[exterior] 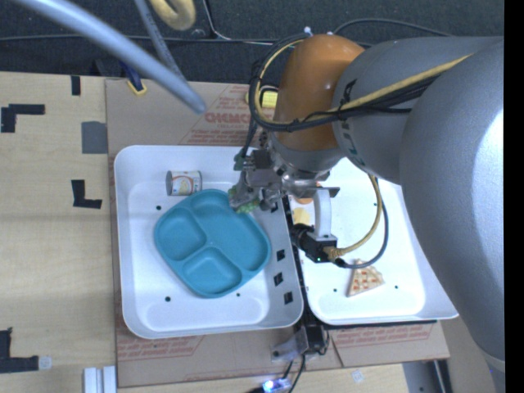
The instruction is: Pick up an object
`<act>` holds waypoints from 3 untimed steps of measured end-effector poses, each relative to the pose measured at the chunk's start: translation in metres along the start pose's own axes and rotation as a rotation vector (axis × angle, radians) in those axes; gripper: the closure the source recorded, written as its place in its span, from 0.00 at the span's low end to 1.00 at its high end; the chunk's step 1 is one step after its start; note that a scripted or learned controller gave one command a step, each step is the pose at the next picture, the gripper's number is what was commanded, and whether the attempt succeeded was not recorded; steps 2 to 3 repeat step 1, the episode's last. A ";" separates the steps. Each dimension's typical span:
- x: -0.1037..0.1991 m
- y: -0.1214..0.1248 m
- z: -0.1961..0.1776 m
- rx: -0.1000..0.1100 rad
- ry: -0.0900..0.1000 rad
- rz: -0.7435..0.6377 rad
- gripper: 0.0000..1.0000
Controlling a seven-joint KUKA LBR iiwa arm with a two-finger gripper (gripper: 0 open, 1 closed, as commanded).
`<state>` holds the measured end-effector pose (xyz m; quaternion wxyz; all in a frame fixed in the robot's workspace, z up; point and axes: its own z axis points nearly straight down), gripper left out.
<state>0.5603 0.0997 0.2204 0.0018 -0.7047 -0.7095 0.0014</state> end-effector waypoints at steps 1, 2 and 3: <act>-0.003 0.001 -0.001 -0.002 -0.001 0.005 0.00; -0.003 0.001 -0.001 -0.002 -0.001 0.005 0.00; -0.003 0.001 -0.001 -0.002 -0.001 0.005 0.00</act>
